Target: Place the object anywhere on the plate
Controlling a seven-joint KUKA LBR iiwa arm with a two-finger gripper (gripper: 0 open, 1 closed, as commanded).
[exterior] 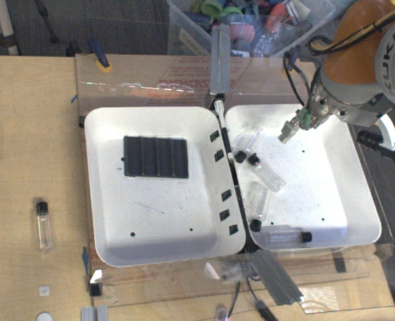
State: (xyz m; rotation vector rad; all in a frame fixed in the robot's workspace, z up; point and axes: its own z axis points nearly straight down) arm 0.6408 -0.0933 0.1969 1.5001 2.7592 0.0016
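- Camera view: my pincer [288,133] hangs over the upper part of the right bin [357,199]; I cannot tell its state.
- 4 clear vials with black caps lie in that bin: 1 [245,144] by the divider, 1 [267,174] mid-bin, 1 [258,206] lower, 1 [285,236] along the front wall.
- The black plate [156,157] lies flat in the left bin [117,239].
- Another vial [43,225] lies on the bench, left of both bins.

Plate [156,157] in left bin [103,239]
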